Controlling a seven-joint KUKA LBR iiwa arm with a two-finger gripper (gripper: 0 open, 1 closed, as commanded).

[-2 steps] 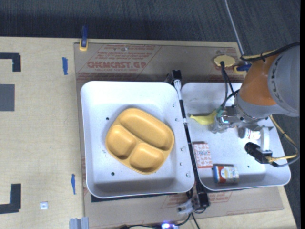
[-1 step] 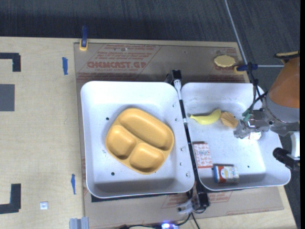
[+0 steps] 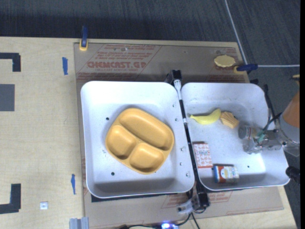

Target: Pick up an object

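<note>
The right bin (image 3: 252, 95) holds a yellow banana (image 3: 207, 118) with a tan wedge-shaped piece (image 3: 229, 120) just right of it. A red-and-white packet (image 3: 202, 155) lies against the bin's left wall, and a small blue-and-orange carton (image 3: 225, 173) lies near its front. My gripper (image 3: 246, 139) reaches in from the right and hangs low over the bin's bare floor, right of the tan piece and above the carton. Its two grey fingers (image 3: 244, 130) stand apart and open, with nothing between them.
The left bin (image 3: 95, 99) holds a yellow three-compartment tray (image 3: 138, 140). A tan round disc (image 3: 224, 61) lies on the cardboard behind the right bin. A cable (image 3: 266, 104) runs along the right bin's far right rim.
</note>
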